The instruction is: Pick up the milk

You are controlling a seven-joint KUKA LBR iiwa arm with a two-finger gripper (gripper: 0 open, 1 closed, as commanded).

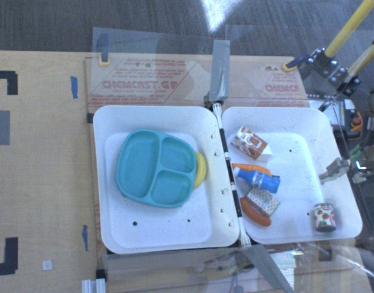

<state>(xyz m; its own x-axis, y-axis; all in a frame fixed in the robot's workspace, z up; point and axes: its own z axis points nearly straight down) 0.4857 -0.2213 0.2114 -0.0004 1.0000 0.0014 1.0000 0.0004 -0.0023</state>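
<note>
1. Task status: judged not begun as far as lifting goes. The small white and orange-red milk carton (250,144) lies on its side on the floor of the right-hand shallow white bin (297,140), at that bin's upper left, just right of centre frame. Nothing touches it from above.
2. Claw: the grey two-finger gripper (333,170) sits at the right edge of the frame, over the right rim of the same bin, well apart from the carton. It is small and partly cut off; whether it is open or closed cannot be told. Nothing is seen held in it.
3. Remaining, by judgement: reach across the bin to the carton, close on it, lift.
4. Neighbours of the carton, below it: an orange carrot-shaped toy (251,168), a blue bottle (256,179), a small patterned packet (262,201), a red-orange sausage-shaped toy (255,213).
5. Lower right of the right bin: a small red-and-white can (324,217).
6. Left-hand white bin (113,122): a teal divided plate (156,168), with a yellow item (201,169) showing at its right edge.
</note>
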